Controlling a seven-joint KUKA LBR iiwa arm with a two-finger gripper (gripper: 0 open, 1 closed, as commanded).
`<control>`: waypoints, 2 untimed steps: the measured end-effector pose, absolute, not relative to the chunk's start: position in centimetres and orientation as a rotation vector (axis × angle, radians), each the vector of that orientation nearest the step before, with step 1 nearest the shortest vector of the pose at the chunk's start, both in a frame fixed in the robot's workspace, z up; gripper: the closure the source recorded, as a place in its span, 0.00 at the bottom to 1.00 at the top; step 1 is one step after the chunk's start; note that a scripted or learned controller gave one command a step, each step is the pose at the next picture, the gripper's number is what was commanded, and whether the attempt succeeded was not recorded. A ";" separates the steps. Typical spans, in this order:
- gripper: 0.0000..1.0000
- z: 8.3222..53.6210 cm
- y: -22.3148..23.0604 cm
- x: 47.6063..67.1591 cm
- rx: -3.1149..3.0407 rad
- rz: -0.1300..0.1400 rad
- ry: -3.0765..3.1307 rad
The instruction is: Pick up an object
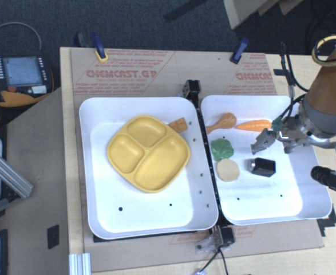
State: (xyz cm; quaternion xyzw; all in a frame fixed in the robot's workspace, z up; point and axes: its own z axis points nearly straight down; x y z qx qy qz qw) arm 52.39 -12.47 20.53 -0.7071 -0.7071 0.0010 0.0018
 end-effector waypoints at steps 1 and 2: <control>0.00 16.2 -12.2 52.0 -2.218 0.005 -2.216; 0.00 10.3 -12.1 52.2 -2.230 0.001 -2.225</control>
